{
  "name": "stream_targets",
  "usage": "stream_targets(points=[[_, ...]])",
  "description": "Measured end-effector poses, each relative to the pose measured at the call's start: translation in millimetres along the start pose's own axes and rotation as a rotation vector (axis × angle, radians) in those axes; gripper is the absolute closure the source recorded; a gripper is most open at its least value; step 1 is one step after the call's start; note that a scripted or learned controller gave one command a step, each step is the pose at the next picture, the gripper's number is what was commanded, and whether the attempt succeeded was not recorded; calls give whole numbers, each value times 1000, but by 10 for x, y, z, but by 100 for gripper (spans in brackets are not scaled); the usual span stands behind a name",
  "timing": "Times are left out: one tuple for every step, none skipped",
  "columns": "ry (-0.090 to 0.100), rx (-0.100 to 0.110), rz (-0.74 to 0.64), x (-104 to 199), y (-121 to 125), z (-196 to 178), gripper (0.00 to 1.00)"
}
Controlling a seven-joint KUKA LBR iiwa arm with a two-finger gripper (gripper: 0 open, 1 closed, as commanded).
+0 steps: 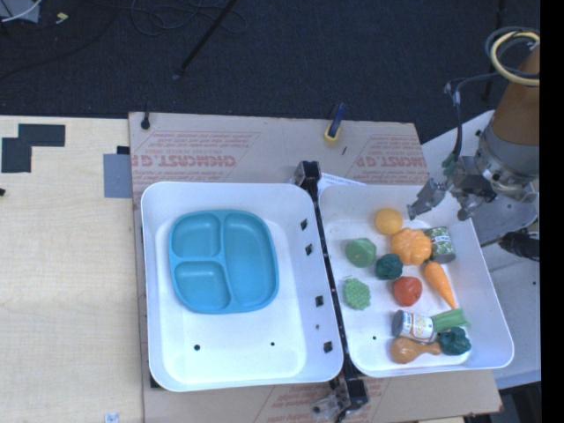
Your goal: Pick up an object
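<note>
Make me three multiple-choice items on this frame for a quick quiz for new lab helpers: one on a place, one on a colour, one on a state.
1. Where does the divided plate lie?
A. left bin
B. right bin
C. bare bench

2. What colour is that plate?
A. red
B. blue
C. yellow

3. How does the gripper stand?
A. above the right bin's far edge, fingers spread, holding nothing
B. clamped on the carrot
C. resting on the plate

Key: 1 A, the plate sits in the left bin. 2 B, it is light blue. 3 A, the gripper hovers over the right bin, apart from the toys.
</note>
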State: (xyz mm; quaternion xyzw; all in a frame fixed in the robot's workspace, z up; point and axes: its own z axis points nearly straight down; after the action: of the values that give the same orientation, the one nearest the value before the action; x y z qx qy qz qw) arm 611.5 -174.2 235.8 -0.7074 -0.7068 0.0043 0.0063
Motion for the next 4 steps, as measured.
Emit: stream_targets(points=[[-3, -14, -2, -1, 23, -82, 0], [-1, -7, -2, 39, 19, 562, 0], [-1, -7, -2, 47, -17, 1201, 0], [-2, -10, -2, 74, -13, 1500, 0]])
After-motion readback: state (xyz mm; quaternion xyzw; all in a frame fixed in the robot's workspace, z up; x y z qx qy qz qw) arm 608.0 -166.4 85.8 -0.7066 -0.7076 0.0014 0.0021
